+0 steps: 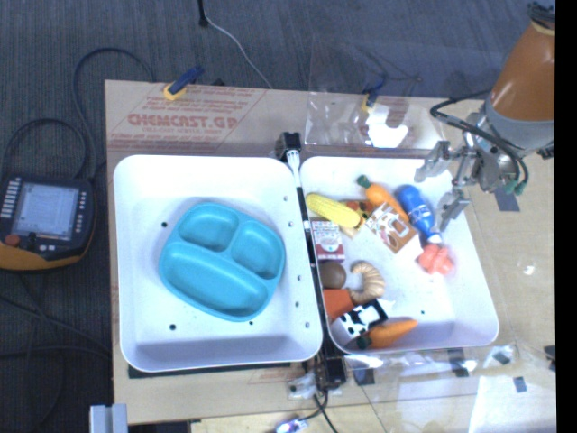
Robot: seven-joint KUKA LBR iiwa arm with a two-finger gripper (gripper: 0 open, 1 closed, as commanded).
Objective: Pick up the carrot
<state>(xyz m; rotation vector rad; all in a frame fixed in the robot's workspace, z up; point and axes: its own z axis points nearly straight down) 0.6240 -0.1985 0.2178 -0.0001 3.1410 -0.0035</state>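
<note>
The gripper [446, 180] is hanging over the far right edge of the right bin [473, 309], its two fingers spread apart with nothing between them. One finger [433, 161] is pointing left, the other [453, 204] is reaching down just beside the blue bottle [419, 209]. Behind it the arm [527, 75] is showing its orange band as it is coming in from the right.

The carrot [391, 332] is lying at the near edge of the right bin, well apart from the gripper, touching a black-and-white cow toy [364, 318]. Another orange vegetable [377, 192] is lying at the far end, near the corn cob [333, 210] and a small printed carton [390, 227] whose writing I cannot read. A pretzel-like pastry [367, 280] and a red-orange toy [435, 259] are sitting between them.

In the left bin [144, 323] a blue divided plate [223, 258] is resting. The brown board [180, 120] beyond is reading "CHEMCAST GP" in red. A teach pendant [43, 219] is lying on the floor at far left.
</note>
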